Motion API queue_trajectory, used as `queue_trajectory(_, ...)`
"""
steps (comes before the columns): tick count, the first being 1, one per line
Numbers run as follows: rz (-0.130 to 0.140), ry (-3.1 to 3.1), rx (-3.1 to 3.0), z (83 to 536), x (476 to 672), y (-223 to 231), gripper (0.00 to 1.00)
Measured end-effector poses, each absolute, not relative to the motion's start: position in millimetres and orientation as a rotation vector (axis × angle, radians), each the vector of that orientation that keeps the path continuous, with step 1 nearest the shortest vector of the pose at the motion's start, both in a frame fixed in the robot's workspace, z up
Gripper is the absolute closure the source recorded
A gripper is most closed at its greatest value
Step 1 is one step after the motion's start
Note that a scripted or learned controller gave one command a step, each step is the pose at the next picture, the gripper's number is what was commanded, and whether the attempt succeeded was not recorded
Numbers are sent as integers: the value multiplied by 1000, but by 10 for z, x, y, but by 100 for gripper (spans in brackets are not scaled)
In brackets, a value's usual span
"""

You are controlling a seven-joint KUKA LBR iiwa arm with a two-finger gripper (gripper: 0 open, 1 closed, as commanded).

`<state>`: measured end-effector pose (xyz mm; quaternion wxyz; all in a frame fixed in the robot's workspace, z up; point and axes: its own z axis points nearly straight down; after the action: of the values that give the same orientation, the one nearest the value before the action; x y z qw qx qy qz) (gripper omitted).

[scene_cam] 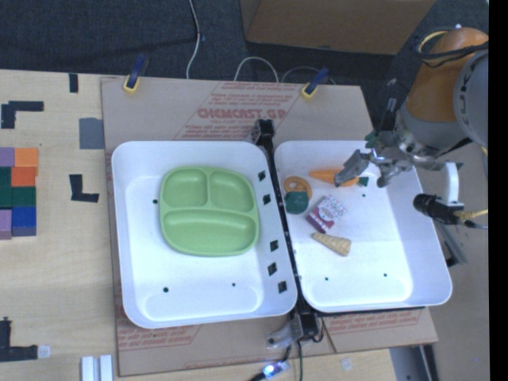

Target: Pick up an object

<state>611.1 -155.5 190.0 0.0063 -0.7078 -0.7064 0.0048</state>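
The gripper (367,173) hangs over the right bin (397,280), fingers spread wide (nothing between them), just beside the carrot (324,175).

Even, fairly bright light falls from overhead, with no hard shadows. The two white bins (131,292) are the brightest areas and come close to washing out, so their floors show little texture. The green plate (209,211) casts only a thin soft shadow along its near edge. The far dark floor stays dim and grainy. Overall sharpness is modest: printed lettering on the cardboard (230,111) reads soft, and the arm (444,78) at far right looks slightly blurred. Straight edges stay straight, showing little distortion.
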Motion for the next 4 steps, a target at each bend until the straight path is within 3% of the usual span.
queue_trajectory(1,2,-2223,-2219,1985,6144,-1551,0)
queue_trajectory(3,7,-2220,-2217,1098,6059,-1491,0)
queue_trajectory(4,-4,-2226,-2223,858,6077,-1484,0)
